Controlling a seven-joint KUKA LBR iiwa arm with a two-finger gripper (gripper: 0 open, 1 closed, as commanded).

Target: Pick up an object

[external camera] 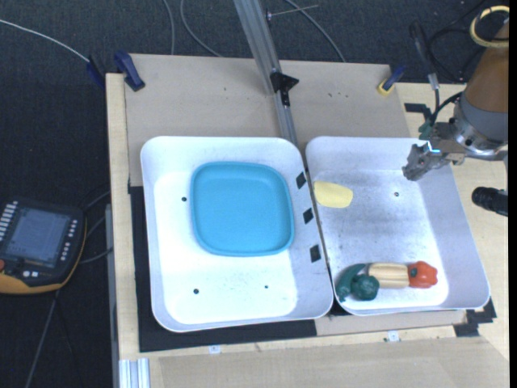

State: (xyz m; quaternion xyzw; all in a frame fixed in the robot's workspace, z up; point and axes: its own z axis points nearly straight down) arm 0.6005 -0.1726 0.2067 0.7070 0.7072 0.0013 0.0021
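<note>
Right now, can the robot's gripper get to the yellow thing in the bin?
Probably yes. The gripper hangs over the right bin, and the yellow thing lies alone by that bin's left wall, nothing on top. That wall may crowd the grasp a little.

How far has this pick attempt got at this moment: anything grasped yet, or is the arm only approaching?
Nothing looks picked up yet. The gripper sits over the upper right part of the right bin, with no object seen between its fingers. The yellow piece lies by that bin's left wall; the green item, wooden piece and red item lie along its near edge. The blue plate rests in the left bin. The grasp and lift remain.
</note>
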